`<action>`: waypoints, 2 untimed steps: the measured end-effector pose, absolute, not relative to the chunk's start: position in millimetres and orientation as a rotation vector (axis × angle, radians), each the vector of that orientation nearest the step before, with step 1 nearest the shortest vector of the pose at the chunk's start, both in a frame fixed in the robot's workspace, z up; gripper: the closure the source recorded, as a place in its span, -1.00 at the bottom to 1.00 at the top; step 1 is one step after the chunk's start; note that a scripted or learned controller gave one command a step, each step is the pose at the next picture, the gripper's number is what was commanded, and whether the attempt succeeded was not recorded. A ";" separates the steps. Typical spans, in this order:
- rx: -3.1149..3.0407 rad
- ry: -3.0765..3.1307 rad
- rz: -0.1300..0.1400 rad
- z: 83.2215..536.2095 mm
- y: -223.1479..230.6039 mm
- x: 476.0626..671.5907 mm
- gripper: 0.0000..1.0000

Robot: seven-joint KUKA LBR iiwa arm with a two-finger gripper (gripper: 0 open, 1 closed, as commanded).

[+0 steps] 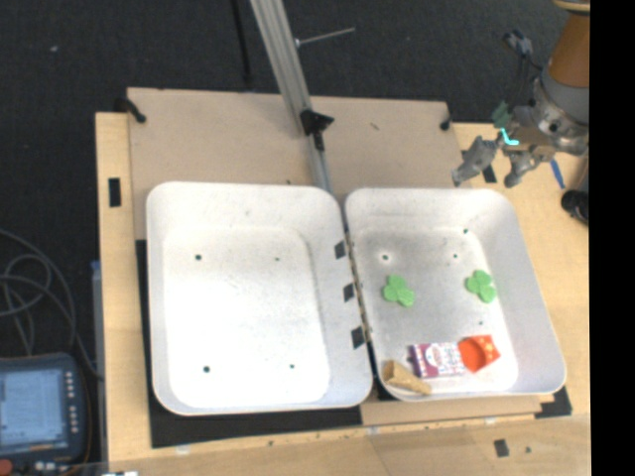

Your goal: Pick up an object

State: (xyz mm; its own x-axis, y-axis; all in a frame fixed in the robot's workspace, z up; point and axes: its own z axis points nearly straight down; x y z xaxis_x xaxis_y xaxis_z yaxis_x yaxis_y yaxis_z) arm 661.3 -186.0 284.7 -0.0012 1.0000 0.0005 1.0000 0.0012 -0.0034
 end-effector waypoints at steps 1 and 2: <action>-2.219 -2.228 0.003 288.0 -186.6 661.8 -1.00; -2.219 -2.225 0.006 245.7 -188.1 664.9 -1.00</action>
